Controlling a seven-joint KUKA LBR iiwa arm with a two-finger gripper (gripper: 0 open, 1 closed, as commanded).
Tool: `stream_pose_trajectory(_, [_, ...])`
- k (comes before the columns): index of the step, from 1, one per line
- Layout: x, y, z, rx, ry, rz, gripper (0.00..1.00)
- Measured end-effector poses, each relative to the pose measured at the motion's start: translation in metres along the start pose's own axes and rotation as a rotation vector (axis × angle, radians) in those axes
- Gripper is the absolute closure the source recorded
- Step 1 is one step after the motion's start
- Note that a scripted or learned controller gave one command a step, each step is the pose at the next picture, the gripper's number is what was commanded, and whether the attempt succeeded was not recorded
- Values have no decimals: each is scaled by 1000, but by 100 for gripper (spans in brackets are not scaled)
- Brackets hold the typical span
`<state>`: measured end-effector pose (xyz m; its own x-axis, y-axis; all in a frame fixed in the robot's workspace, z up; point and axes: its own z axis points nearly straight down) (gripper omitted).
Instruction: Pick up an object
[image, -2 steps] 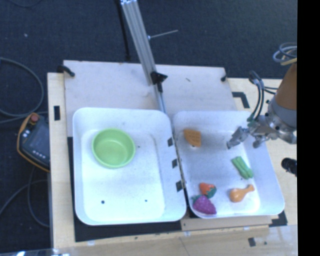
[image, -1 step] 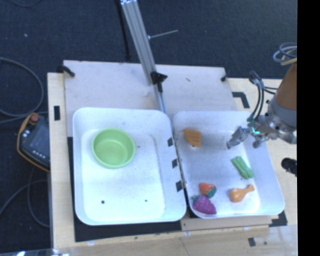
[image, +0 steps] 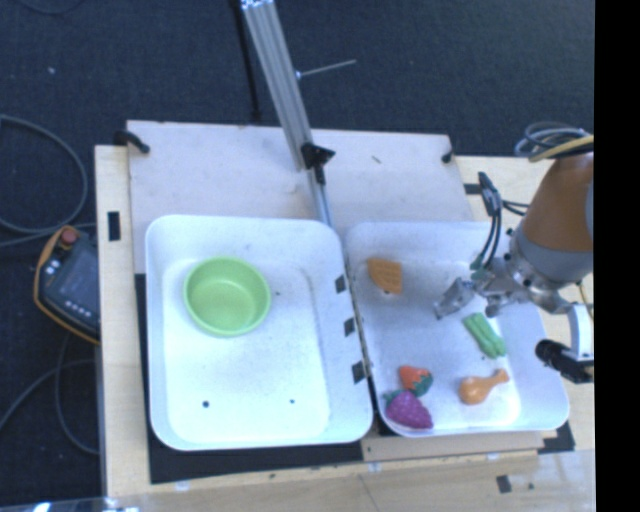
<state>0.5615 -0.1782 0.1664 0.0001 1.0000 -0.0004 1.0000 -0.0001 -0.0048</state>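
Gripper (image: 470, 298) over right bin (image: 440, 250), fingers spread, holding nothing (green piece (image: 484, 335) just beside)

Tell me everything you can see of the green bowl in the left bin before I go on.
The green bowl is a round, light lime-green dish that looks like smooth plastic, with a thick rim and a shallow hollow that holds nothing visible. It stands upright, open side up, on the floor of the left bin, in the far-left part of it. Only the bin floor touches it. The gripper is over the right bin, well apart from it.
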Motion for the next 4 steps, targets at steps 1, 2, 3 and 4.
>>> stream_pose_trajectory(1, [6,-3,60,0,0,2,0])
stream_pose_trajectory(2, [6,-2,66,-4,-1,4,0])
stream_pose_trajectory(3, [5,-1,54,-8,-1,10,100])
stream_pose_trajectory(4, [6,-1,10,-11,-1,0,100])
